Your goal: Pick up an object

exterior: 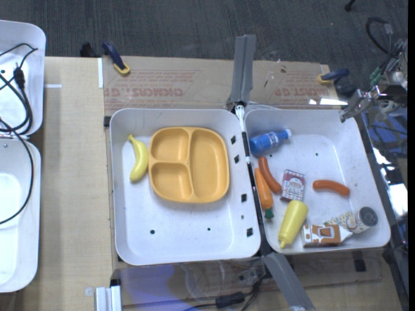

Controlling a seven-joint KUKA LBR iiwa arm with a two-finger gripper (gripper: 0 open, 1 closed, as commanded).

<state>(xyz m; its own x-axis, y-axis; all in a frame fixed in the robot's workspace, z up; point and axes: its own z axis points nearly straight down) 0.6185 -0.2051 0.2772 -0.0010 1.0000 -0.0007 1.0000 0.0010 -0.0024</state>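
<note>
White bins full, nothing lifted yet

White plastic marks out the two shallow bins, side by side under the fixed overhead camera. Left bin [130,238] holds a yellow three-compartment plastic tray [189,164] with a yellow toy banana [137,159] just beside its left edge. Right bin [324,144] carries the clutter: a blue plastic bottle [267,140] near the dividing wall, two orange toy carrots [266,181] below it, a small red-and-white printed box [293,185], an orange-red toy sausage [331,186], a yellow squeeze bottle [291,221] lying tilted, and a crumpled orange-and-white carton [331,232] beside a round grey cap [367,216]

By my reading the pick has not begun: every candidate object lies on a bin floor and none is raised. Choosing a target, descending and closing on it are all left

At the right edge, above the right bin's far corner, metal hardware [366,99] with cabling pokes in; I take it for part of the arm, held high and well apart from the objects. Whether it is the gripper, and how far it is open, I cannot tell, and nothing is seen held there
</note>
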